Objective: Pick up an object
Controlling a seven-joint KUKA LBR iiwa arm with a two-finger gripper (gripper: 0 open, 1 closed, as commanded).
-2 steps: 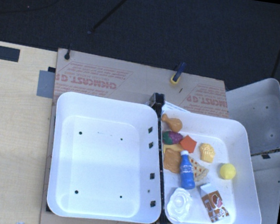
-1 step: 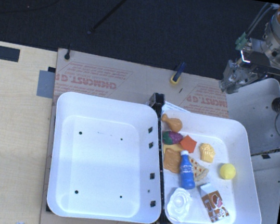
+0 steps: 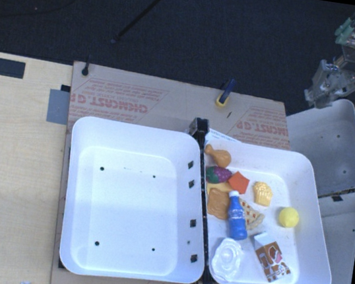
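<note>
Bins sit side by side on a cardboard sheet [image 3: 170, 107] laid over the wooden bench [image 3: 6, 171]. On the left, the left bin [image 3: 88, 157] shows its white floor with a few small dark dots. A black divider strip [image 3: 196, 201] runs between the two bins, and a blue and yellow clip [image 3: 225, 93] stands on the cardboard's far edge above it.

The right bin [image 3: 306, 259] holds all the objects. Nearest the divider at the far end lies a brown drumstick toy [image 3: 218, 156], with a purple and green vegetable toy [image 3: 218, 174] just below it and an orange-red block [image 3: 238, 182] touching that. A flat tan waffle-like piece [image 3: 220, 204] lies under a blue bottle with a white cap [image 3: 237, 216], which points roughly along the bin's length. Near the front wall is a white crumpled cup-like object [image 3: 228, 258]. Further right, a yellow fries-shaped toy [image 3: 262, 193] sits near the bin's middle, a brown and white packet [image 3: 272, 260] lies tilted toward the front, and a yellow ball [image 3: 288, 217] rests close to the right wall, apart from the rest.

At the far upper right, the arm's end hangs above a grey metal plate [image 3: 327, 148], outside both bins and well apart from every object. The gripper [image 3: 323, 87] points downward and to the left; it is too small and blurred to tell how wide it stands, and nothing is visibly held in it.
</note>
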